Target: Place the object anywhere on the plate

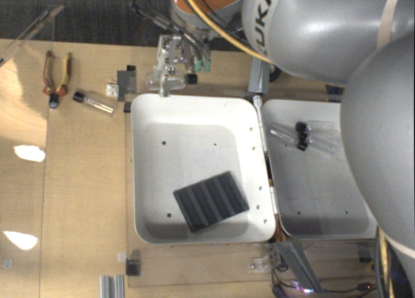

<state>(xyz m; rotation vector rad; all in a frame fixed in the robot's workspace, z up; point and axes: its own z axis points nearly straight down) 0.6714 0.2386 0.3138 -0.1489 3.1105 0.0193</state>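
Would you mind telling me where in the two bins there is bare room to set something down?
In the left bin, the back half, between the far rim and the dark ridged block, is bare, as is the front-left corner. In the right bin, the floor in front of the clear piece with a black cap is bare. Space is tightest around the gripper.

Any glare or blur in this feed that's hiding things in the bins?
Camera view: bright sun patches fall on the bench, outside the bins; the dark ridged object in the left bin reads clearly; the arm looms large and soft; the clear end effector is hard to make out.
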